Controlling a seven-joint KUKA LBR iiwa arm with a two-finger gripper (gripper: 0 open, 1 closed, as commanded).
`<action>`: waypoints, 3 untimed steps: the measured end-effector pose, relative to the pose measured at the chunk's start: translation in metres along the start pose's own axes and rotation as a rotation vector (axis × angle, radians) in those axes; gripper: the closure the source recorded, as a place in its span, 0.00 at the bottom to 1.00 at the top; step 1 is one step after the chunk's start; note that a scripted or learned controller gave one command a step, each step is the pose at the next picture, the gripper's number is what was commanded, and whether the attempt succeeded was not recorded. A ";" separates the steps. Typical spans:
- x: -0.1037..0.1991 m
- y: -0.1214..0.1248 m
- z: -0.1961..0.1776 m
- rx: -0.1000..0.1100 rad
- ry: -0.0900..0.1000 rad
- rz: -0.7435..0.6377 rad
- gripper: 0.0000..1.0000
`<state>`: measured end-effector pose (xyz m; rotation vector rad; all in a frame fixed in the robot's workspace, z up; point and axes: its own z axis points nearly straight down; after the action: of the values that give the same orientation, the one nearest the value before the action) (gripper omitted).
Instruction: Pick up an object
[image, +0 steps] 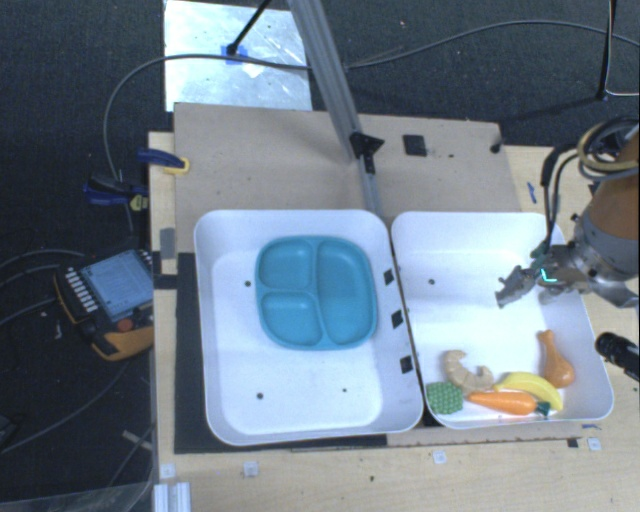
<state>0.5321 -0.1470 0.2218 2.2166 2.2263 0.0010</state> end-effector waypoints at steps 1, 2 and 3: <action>0.000 0.000 0.000 -0.001 0.000 0.000 0.00; -0.001 -0.004 0.062 0.004 0.000 0.003 0.00; 0.003 -0.010 0.106 0.003 0.000 0.003 0.00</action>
<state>0.5221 -0.1443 0.1154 2.2221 2.2245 -0.0023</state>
